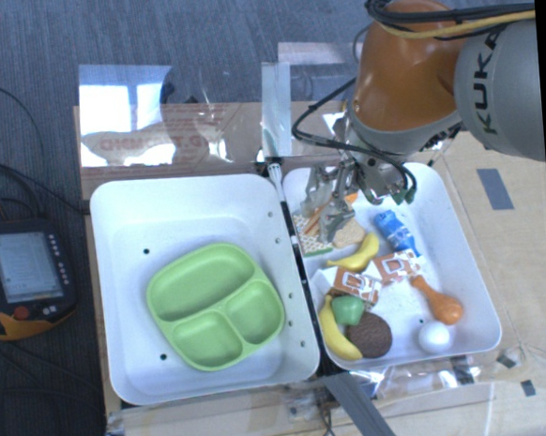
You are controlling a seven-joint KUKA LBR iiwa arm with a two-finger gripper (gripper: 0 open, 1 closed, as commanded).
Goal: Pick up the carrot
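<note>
The carrot (326, 219) is a thin orange stick. It lies at a slant in the back left part of the right bin (466, 244), across a pale cracker and a small card. My gripper (330, 195) hangs right over the carrot's upper end, low in the bin, below the arm's orange band. The wrist hides part of the carrot's top end. From this view I cannot make out whether the carrot is held.
The right bin also holds a yellow banana (363, 250), a second banana (336, 332), a blue packet (393, 230), two orange-white packets, a brown round piece (370, 335), a white ball (435, 337) and an orange drumstick (438, 301). A green divided plate (216, 304) lies in the left bin (122, 215).
</note>
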